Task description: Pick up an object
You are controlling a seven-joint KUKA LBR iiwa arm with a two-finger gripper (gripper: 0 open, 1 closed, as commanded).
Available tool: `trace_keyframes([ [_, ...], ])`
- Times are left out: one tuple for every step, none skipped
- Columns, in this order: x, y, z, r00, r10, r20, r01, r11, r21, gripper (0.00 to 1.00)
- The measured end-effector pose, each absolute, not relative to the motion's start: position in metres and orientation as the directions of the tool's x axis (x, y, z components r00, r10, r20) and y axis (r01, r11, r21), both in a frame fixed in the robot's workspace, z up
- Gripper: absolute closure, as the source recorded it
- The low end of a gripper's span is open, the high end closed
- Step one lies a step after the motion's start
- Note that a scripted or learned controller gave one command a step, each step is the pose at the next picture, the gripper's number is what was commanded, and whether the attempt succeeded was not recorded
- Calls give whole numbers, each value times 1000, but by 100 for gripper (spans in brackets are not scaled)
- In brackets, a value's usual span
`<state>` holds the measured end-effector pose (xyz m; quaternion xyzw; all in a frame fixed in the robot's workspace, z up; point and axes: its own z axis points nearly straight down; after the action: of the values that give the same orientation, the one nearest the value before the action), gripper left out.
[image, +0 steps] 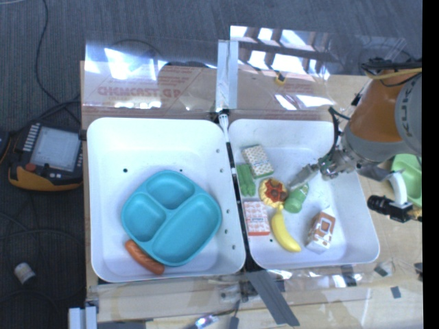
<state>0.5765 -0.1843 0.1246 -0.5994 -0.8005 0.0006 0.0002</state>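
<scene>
Green pepper [296, 199] lies mid right bin [357, 211], touching the banana [284, 232]. We see the gripper [302, 177] just above it, but cannot tell its opening. We note a blue plate [171, 214] in the left bin [110, 149].

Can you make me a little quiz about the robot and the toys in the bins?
1. True or false: the blue plate lies in the left bin.
2. Which toy lies nearest the gripper? A) banana B) green pepper C) sausage
3. Fill in: the sausage lies beside the blue ____.

Key:
1. True.
2. B, the green pepper, just below the gripper in the right bin.
3. Plate; it lies along the plate's lower left edge.
</scene>
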Motion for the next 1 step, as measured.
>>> trace_keyframes([
  [564,-222,131,-267,964,1,964,267,2,0],
])
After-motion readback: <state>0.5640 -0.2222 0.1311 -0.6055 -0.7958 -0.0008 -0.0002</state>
